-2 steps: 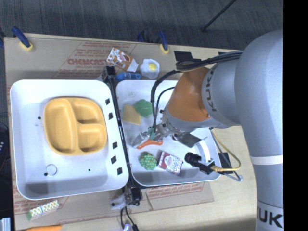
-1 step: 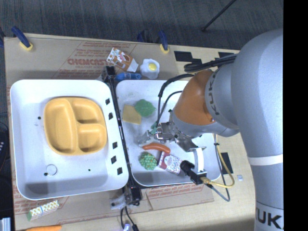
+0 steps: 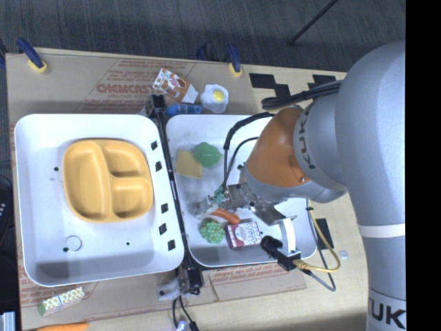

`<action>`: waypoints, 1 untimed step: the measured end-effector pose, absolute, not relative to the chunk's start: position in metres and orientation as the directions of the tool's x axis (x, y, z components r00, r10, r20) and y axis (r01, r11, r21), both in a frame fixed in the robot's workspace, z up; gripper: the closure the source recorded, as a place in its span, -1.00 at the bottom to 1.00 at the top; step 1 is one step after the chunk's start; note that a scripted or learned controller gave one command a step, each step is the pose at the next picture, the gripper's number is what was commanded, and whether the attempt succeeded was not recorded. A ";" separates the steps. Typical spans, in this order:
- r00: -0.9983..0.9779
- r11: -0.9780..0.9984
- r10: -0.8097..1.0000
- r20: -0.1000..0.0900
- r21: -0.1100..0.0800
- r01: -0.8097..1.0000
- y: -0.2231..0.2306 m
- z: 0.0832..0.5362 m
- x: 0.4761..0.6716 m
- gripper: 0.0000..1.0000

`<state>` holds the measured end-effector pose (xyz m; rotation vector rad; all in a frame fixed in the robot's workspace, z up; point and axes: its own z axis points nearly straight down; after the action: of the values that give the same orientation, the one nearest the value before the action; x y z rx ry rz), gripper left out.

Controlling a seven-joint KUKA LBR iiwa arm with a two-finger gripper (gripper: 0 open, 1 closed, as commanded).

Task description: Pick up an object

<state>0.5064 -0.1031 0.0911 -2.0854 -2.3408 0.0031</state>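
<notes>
Gripper (image 3: 222, 197) sits low in right bin (image 3: 207, 124) by carrot (image 3: 226, 216) & green grapes (image 3: 213, 232), prob. to grab one; grip state can't tell.

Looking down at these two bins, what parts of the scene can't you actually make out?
- Gripper: camera view, the arm's orange wrist covers it; finger state unclear.
- Right bin: its right side hidden under the arm.
- Red packet: print too small to read.
- Wrapper: blurred, contents unclear.

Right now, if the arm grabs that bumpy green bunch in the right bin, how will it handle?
The green bunch looks like toy grapes: probably light. Its knobbly surface may slip or shift when squeezed. Being rounded, it might roll toward the orange piece beside it.
</notes>
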 end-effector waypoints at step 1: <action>-0.121 0.121 0.993 0.004 -0.007 0.993 -0.103 0.101 0.507 1.00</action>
<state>0.5071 -0.1031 0.1011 -2.0782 -2.3462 0.0037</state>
